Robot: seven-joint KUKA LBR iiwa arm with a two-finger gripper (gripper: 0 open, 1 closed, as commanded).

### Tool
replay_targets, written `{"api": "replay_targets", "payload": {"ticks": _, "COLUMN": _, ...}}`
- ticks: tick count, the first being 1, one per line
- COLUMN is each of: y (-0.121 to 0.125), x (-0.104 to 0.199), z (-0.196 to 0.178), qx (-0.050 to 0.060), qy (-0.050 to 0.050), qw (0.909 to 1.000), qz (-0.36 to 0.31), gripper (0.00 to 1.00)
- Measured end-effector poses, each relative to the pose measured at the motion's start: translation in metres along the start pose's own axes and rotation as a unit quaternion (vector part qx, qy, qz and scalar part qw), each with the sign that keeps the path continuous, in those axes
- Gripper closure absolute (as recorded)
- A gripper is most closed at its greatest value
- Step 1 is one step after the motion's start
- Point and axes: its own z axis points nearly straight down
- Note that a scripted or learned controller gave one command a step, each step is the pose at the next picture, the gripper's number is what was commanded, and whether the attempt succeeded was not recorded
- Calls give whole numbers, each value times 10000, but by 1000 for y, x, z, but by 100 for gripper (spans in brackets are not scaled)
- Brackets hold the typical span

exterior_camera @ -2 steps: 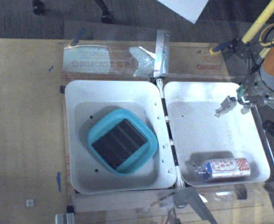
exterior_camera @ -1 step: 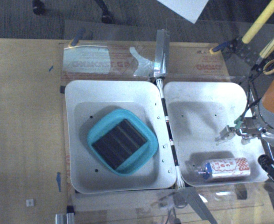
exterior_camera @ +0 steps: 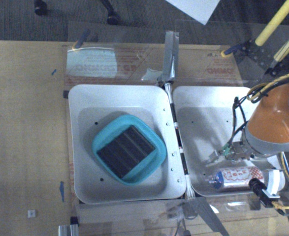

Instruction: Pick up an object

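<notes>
A toothpaste tube (exterior_camera: 234,175) lies flat in the right bin (exterior_camera: 198,107), long axis left-right, blue cap pointing left. The gripper (exterior_camera: 226,152) hovers just above it; its opening cannot be told.

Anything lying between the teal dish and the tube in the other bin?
Only the bins' meeting rims and bare white floor of the right bin; nothing loose between the teal dish and the tube, per the camera view.
</notes>
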Motion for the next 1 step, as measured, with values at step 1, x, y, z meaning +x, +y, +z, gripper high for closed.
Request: {"api": "replay_targets", "payload": {"ticks": 1, "y": -6, "x": -74, "z": 20, "qx": -43, "qy": -22, "qw": 9986, "qz": 536, "gripper": 0}}
